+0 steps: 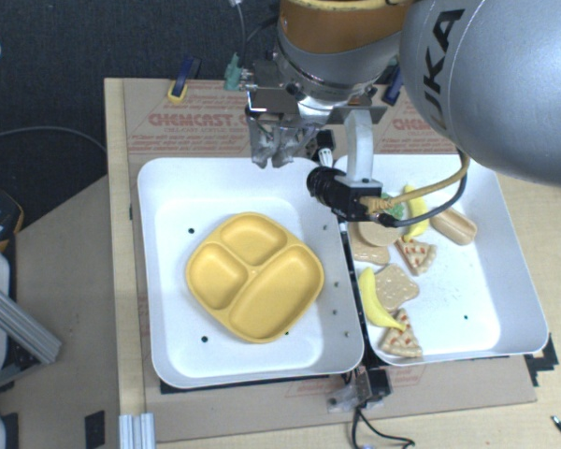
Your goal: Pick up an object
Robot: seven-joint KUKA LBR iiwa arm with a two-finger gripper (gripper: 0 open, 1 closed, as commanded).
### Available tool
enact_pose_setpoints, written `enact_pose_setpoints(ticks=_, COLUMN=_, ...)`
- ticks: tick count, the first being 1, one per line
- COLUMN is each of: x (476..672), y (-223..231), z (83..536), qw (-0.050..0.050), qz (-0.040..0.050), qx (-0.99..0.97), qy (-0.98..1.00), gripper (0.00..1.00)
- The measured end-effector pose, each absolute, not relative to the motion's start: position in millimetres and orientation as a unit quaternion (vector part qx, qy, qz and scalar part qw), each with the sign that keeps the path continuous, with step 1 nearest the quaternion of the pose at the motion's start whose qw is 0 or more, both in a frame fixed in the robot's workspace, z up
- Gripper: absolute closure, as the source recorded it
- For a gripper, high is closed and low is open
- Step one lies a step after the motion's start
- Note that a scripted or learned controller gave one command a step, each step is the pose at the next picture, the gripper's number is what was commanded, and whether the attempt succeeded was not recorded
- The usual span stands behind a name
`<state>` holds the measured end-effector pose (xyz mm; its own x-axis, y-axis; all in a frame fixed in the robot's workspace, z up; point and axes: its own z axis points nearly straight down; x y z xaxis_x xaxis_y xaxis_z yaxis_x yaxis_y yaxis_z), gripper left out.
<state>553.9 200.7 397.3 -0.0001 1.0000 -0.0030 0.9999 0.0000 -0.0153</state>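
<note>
Brown cardboard sheet (131,251) printed with red lettering covers the bench and carries two shallow white plastic bins side by side, against a dark floor at upper left.

Left bin (159,204): a yellow plastic plate with three compartments (253,275) lies near the bin's middle, flat on the bin floor, apart from all four walls.

Right bin (505,279): a cluster of toy food pieces sits in the half nearest the shared wall. It comprises a tan hot-dog bun piece (453,225), a round beige cracker-like disc (373,234), a triangular pizza slice with red topping (416,254), a beige heart-shaped biscuit piece (395,288), a yellow banana (375,305) lying along the shared wall, and a second pizza slice (401,338) at the near edge. A small yellow-and-green piece (412,204) lies just beside the bun.

Grey arm with an orange band (355,7) enters from the right and hangs over the far end of the bins. Its two-finger gripper (280,148) sits above the far wall of the left bin; whether it is apart or together cannot be told, and nothing is seen between its parts. A black cable fitting (337,190) hangs above the shared wall.
</note>
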Motion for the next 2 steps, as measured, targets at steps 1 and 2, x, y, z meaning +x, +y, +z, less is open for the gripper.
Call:
enact_pose_setpoints(ticks=1, x=574.2, y=148.1, z=347.2, qw=0.001, qz=0.0037, qx=-0.709, qy=-0.705, gripper=1.0)
enact_pose_setpoints(ticks=2, x=474.5, y=153.8, z=354.9, qw=0.003, qz=0.0025, qx=-0.706, qy=-0.708, gripper=1.0)
